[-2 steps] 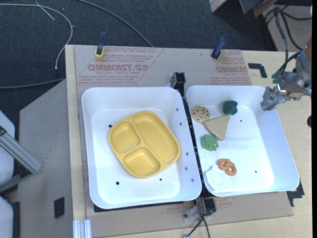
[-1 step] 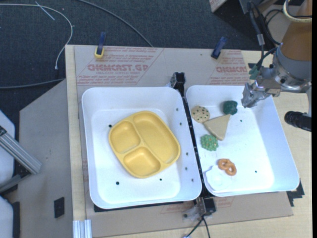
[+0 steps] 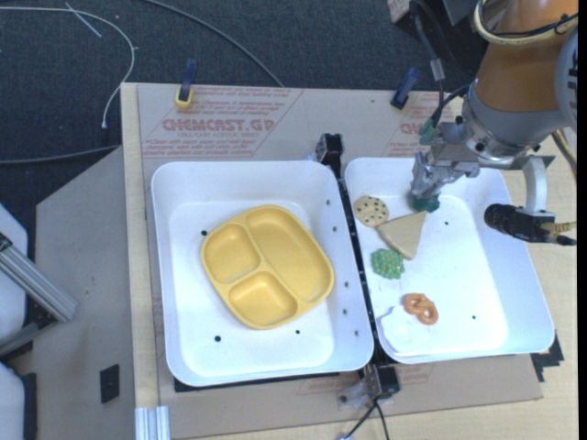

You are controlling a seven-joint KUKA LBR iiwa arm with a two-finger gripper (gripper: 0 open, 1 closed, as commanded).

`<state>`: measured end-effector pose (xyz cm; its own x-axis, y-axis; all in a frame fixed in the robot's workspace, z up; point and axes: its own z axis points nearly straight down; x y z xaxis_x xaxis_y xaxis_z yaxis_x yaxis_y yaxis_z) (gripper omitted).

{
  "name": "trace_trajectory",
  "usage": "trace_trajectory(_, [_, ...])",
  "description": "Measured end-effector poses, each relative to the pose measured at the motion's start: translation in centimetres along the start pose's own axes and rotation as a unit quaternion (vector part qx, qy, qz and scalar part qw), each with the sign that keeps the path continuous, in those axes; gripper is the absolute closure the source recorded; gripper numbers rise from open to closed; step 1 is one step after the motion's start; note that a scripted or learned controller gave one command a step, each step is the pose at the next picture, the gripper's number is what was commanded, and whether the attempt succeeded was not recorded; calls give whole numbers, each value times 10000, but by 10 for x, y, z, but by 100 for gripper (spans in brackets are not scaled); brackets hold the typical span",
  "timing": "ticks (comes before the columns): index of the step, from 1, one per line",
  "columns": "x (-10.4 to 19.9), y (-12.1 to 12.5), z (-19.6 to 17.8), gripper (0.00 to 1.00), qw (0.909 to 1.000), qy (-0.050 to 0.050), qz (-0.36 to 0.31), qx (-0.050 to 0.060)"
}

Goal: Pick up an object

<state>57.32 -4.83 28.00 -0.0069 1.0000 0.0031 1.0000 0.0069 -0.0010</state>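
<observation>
The gripper (image 3: 426,200) hangs low in the right bin (image 3: 514,273), right at the top corner of the tan wedge (image 3: 404,236), likely to grab it. I cannot tell if it has hold of anything. The wedge looks like a flat slice of bread, lying between the cookie (image 3: 371,210) and the green clump (image 3: 387,263).

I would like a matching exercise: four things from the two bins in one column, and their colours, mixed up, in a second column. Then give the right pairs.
Things:
1. divided tray, left bin
2. cookie, right bin
3. broccoli piece, right bin
4. pretzel, right bin

Colours:
A. green
B. orange
C. yellow
D. tan with dark spots

Pairs: 1-C, 2-D, 3-A, 4-B
</observation>
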Motion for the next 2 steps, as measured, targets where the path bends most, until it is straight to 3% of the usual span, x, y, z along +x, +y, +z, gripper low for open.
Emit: trace_trajectory(2, [102, 25, 18, 100, 10000, -7, 4, -10])
